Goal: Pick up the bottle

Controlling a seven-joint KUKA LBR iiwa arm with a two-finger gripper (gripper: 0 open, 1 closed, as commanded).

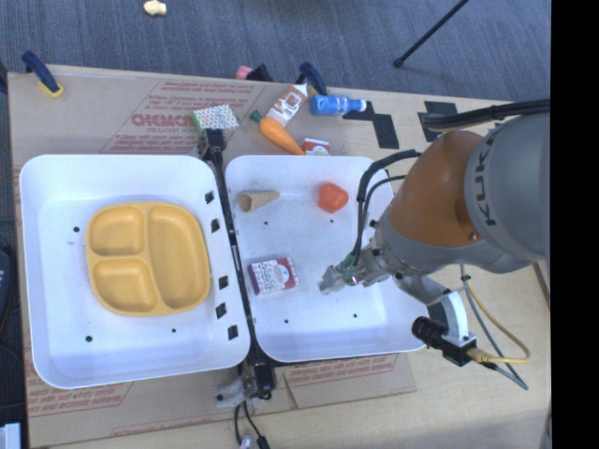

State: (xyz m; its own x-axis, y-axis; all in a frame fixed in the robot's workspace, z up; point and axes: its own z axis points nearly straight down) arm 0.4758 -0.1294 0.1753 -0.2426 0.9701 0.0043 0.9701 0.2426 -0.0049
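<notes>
Your end effector (335, 277) sits low over the right bin (309, 330), in its right half, just right of a small red-and-white packet (273, 276) lying on the bin floor. You cannot tell from this angle whether it is open or closed; it is small and partly blurred against the white. Nothing is visibly held, and it appears apart from the packet. The grey arm (468, 204) with its orange band reaches in from the right, covering the bin's right edge.

Look at the worktop (140, 120): it is covered in brown printed cardboard and carries two white bins side by side. The left bin (47, 251) holds a yellow divided tray (148, 257). In the right bin you also have a tan cone-shaped piece (257, 198) near the upper left and a red rounded object (332, 196) near the top middle. Beyond the worktop is grey carpet (281, 17), with a small yellow item (154, 7) lying on it.

The bottle (286, 106) lies outside both bins, on the cardboard above the right bin, well apart from your end effector. It is white with an orange label, lying tilted. An orange carrot (280, 136) is just below it, and a blue object (335, 106) lies just to its right.
</notes>
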